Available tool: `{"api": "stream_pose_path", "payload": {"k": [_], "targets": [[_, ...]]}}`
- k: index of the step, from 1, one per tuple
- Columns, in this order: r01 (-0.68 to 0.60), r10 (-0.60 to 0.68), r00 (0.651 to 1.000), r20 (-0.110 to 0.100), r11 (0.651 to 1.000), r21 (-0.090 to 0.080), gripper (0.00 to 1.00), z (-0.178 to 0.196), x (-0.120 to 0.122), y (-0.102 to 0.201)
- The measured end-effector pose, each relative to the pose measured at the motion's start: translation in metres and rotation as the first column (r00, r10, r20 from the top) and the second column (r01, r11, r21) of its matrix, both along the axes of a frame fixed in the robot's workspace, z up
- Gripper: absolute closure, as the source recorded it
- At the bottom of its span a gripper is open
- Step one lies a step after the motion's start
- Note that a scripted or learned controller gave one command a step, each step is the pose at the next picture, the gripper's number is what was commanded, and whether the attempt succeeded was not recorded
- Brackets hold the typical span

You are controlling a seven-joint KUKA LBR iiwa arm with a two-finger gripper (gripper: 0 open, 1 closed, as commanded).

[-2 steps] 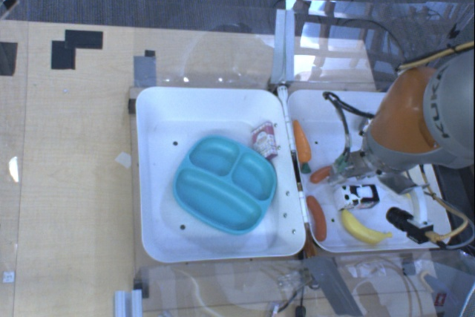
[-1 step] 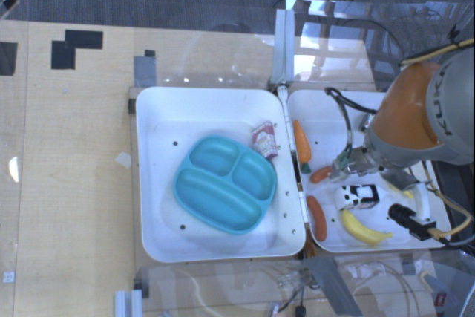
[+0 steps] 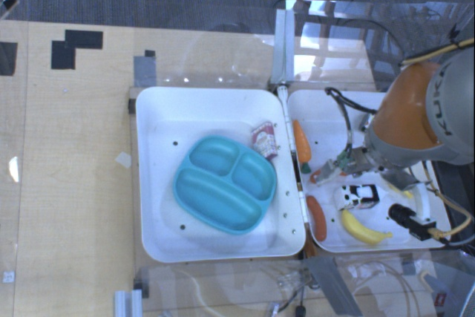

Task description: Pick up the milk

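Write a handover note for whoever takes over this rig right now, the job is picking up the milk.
End effector: low in the right bin, just above-left of the milk.
Milk: white carton with black patches, lying on the right bin floor beside the banana; not between the fingers.
Also there: carrot, sausage. Left bin holds the blue tray.
Done: approach.
Left: grasp and lift the milk.

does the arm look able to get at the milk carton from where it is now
Probably yes. The milk carton lies in the right bin, just below the gripper, with open floor around it. The banana sits close below it, which may crowd a grasp slightly.
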State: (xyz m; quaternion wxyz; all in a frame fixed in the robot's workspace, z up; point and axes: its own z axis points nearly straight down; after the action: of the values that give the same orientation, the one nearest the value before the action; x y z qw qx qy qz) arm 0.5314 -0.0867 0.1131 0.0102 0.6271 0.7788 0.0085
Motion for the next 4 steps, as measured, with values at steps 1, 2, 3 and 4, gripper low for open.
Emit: {"api": "stream_pose_path", "payload": {"k": [1,2,3,4], "targets": [[0.090,-0.090,0.996,-0.020,0.996,0.000,0.00,0.073,-0.002,0.024],[0.091,-0.091,0.996,-0.020,0.996,-0.001,0.00,0.127,0.015,0.035],[-0.024,0.024,0.999,-0.023,1.000,-0.001,0.00,0.071,0.013,-0.013],[0.207,-0.207,0.978,-0.019,0.978,0.000,0.00,-0.014,-0.019,-0.031]]}}
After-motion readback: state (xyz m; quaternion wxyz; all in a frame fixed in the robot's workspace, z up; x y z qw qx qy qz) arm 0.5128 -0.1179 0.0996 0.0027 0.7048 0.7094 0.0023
